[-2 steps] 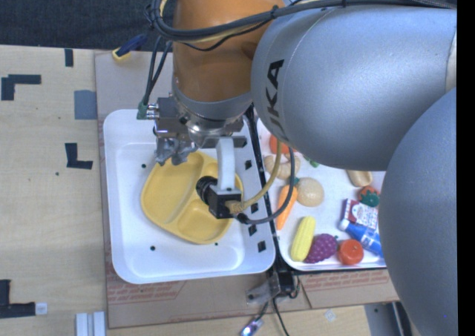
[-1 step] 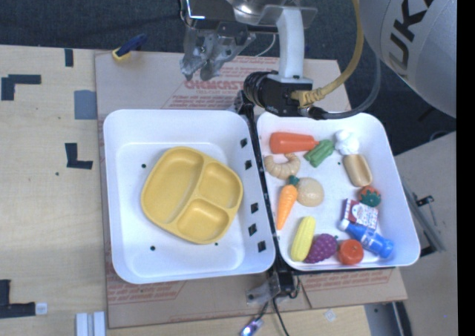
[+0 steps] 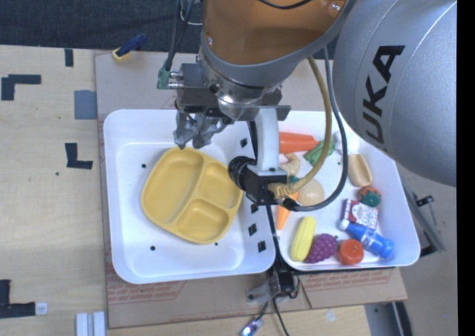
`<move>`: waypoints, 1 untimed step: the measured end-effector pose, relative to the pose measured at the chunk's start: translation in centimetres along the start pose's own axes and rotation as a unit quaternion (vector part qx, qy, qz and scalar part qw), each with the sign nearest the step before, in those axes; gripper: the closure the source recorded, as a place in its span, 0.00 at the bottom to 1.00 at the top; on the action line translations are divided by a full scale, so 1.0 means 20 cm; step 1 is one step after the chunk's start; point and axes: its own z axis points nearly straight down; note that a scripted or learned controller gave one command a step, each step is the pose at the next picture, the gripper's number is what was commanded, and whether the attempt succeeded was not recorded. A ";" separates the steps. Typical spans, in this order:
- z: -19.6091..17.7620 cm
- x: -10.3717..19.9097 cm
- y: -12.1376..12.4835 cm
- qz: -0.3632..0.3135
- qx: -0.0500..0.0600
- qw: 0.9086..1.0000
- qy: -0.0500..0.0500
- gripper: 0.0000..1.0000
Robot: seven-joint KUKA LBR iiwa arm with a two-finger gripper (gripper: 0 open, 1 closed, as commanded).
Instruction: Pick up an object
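The gripper (image 3: 197, 134) hung at the far side of the left bin (image 3: 126, 253), right over the back rim of a yellow plate (image 3: 191, 195). From this slant, whether it was released or clenched could not be made out, and nothing could be seen held in it.

The plate lay flat in the middle of the left bin, turned at an angle, with three sunken sections and a raised lip all round. It was the thing nearest the gripper, so it looked the likely target. It looked like stiff moulded plastic: light, not fragile, but smooth and probably slippery. Lying flat, it offered no side to squeeze, so the lip seemed the only place to take hold, one jaw inside a section and one outside the edge. Held by one edge it would probably hang and swing, and a shallow pinch might slide off.

Further out, the right bin (image 3: 330, 219) held small toy foods: a carrot (image 3: 297, 139) near the back, a bread roll (image 3: 360, 170) by the right wall, a carton (image 3: 360, 214), a blue bottle (image 3: 369, 239), and at the front a corn cob (image 3: 303, 238) just beside a bunch of grapes (image 3: 322, 247). These seemed chunkier and easier to pinch, but lay well apart from the gripper.
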 end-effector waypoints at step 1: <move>0.79 0.01 0.01 0.001 0.003 1.000 -0.002 1.00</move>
